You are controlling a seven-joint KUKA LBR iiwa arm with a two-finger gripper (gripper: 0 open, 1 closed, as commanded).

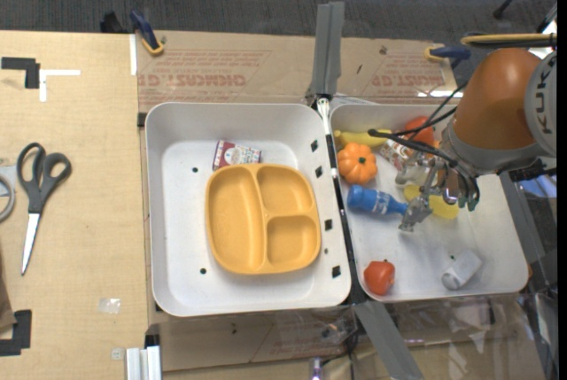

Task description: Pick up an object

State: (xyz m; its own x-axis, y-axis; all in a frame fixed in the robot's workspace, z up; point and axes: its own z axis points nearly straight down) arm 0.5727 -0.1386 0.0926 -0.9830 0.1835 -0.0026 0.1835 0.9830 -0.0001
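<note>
In the right bin (496, 281), my gripper (418, 208) hangs low at the middle, its fingers open with nothing between them. One fingertip is just beside the cap end of a blue bottle (374, 202) that lies on its side. A yellow object (446, 209) lies partly hidden under the gripper. An orange mini pumpkin (356, 162) sits at the bin's left. A yellow banana-like piece (356, 137) and a red-orange item (420, 132) lie at the back. A red tomato-like fruit (379, 276) and a grey-white cylinder (461, 269) rest near the front.
The left bin (168, 192) holds a yellow divided plate (263, 218) and a small printed packet (236, 153) behind it. Scissors (37, 192) lie on the bench at far left. The arm's orange band (500, 99) overhangs the right bin's back right.
</note>
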